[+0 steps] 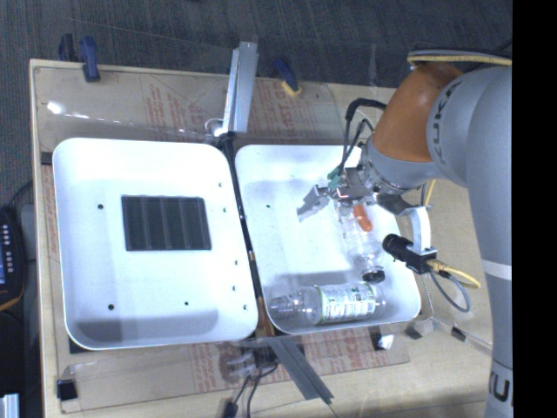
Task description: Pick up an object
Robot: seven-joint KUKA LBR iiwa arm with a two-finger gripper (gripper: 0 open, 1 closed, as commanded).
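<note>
Hovering over two clear bottles (326,304), the hand (335,197) has unclear finger spread.

bottles (326,304) crowd right bin (270,233), left bin (87,181) open

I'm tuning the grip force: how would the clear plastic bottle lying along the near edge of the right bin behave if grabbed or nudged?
The bottle lies on its side, so a nudge would probably roll it. It looks see-through and empty, so likely light. Its thin clear wall may dent and slip under a hard squeeze.
</note>
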